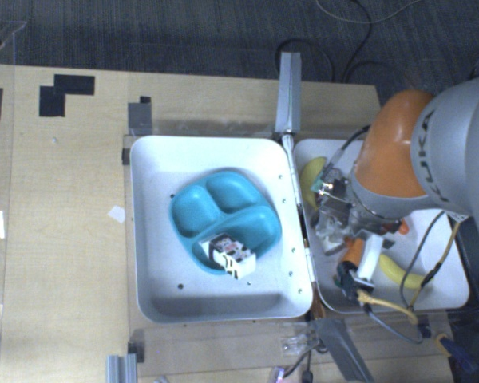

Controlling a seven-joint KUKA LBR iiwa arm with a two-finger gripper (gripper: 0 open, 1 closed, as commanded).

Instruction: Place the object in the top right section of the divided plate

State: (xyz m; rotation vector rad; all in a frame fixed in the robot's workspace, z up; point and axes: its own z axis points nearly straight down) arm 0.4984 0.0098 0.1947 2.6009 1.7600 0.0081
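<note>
Wooden desk carrying two white bins side by side. Grey arm with orange band reaching in from the right, bent low over the right bin, wrist turned down toward that bin's left part. Jaws buried among cables; spread or pressed together, impossible to tell. Left bin holding a blue divided plate. Small white box with dark and yellow markings lying in the plate's lower section, at its front rim. Yellow pieces beside the wrist in the right bin.
</note>
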